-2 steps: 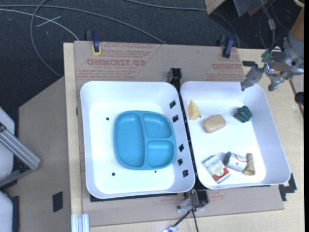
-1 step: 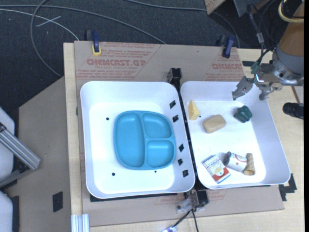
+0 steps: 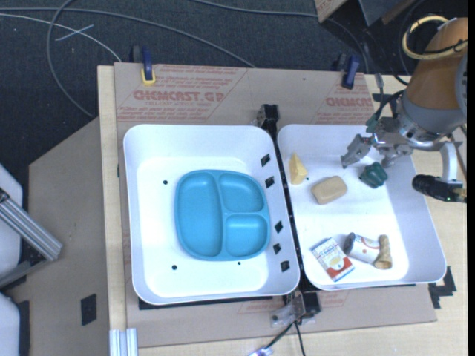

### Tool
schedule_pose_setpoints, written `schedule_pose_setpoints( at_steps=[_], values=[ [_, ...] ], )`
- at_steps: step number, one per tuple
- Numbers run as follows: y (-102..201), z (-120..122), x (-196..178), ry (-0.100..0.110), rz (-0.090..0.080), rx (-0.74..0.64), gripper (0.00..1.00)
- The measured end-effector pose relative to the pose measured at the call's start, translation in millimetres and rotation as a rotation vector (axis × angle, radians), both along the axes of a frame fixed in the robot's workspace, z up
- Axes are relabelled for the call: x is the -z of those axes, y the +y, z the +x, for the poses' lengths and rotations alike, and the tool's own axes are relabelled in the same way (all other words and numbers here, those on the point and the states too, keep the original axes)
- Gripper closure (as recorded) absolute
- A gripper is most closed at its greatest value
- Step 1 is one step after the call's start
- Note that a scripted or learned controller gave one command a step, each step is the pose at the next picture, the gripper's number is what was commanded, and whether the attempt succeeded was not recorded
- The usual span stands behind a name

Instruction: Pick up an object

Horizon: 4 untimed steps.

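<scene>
Gripper [image 3: 369, 153] low over the upper part of the right bin [image 3: 415, 265], fingers splayed apart, nothing seen between them. One finger [image 3: 352, 155] angled out to the left; the rest of the metal hand tucked under the grey wrist with its orange band, arm [image 3: 436, 80] reaching in from the right.

Just below and right of the fingertips, a small dark green object [image 3: 375, 174] on the bin floor, close to the gripper but not clamped. Further left, a tan rounded block [image 3: 329, 190], and beyond it, near the divider between the bins, a pale yellow wedge [image 3: 297, 169]. Toward the bin's lower edge, well apart from the gripper: a small red and white packet [image 3: 331, 257], and beside it a white cylinder [image 3: 362, 248] with a tan piece [image 3: 384, 252] against its right end.

In the left bin [image 3: 141, 221], a blue compartment tray [image 3: 221, 214] lying flat near the centre, three sections visible. Both bins on a cardboard-covered bench [image 3: 200, 87], blue clamps [image 3: 148, 65] at its far edge, cables on the dark floor beyond.
</scene>
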<state>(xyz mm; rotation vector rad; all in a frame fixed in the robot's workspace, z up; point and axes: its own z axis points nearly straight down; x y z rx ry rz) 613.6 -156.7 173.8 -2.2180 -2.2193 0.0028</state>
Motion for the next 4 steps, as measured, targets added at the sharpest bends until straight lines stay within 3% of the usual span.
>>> schedule_pose_setpoints(
  at_steps=[1, 2, 4],
  values=[
    [-4, 5, 58, -0.003, -0.001, 0.0, 0.0],
    [-4, 7, 44, -0.01, -0.001, -0.001, 1.0],
    [7, 19, -70, -0.012, -0.003, -0.002, 1.0]
  ],
)
